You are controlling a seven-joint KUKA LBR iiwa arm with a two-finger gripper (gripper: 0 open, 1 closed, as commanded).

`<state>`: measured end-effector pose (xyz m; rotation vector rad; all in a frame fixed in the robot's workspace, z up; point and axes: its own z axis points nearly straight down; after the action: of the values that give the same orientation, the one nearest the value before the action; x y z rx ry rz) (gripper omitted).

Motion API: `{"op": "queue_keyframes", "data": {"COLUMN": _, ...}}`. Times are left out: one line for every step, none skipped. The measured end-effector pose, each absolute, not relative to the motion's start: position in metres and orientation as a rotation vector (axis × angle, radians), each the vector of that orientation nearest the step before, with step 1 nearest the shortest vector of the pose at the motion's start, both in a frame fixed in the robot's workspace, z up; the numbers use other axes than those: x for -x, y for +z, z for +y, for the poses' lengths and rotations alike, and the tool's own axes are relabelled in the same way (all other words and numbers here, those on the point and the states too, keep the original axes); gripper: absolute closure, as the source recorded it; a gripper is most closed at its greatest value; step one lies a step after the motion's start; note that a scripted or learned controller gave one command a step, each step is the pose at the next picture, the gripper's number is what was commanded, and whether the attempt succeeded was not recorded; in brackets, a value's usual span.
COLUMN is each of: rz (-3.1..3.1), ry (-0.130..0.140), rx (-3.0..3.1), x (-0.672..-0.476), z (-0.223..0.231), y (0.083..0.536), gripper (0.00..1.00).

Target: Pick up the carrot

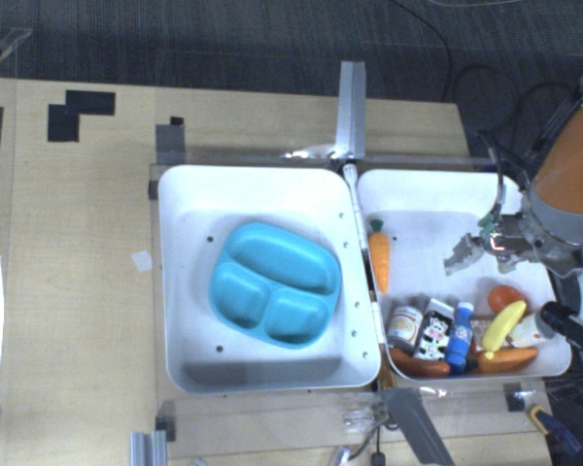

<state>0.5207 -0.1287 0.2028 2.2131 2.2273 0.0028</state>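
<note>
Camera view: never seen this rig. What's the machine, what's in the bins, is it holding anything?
One fixed camera looks down at a slant on a bench with two shallow white bins. The grey robot arm with an orange band reaches in from the right; its two-finger pincer hangs over the right white bin, holding nothing. The small orange carrot with a green top lies along that bin's left wall, apart from the pincer. A yellow banana, a red tomato, a blue bottle and other toy groceries crowd the near edge. The left white bin holds a blue divided plastic tray.
</note>
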Motion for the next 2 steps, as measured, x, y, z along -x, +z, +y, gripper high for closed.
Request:
{"op": "queue_keyframes", "data": {"rz": 2.417, "ry": 0.003, "rx": -2.005, "x": -0.487, "z": -0.013, "y": 0.184, "gripper": 0.0}}
{"op": "queue_keyframes", "data": {"rz": 2.721, "ry": 0.006, "rx": -1.558, "x": -0.553, "z": -0.036, "y": 0.186, "gripper": 0.0}}
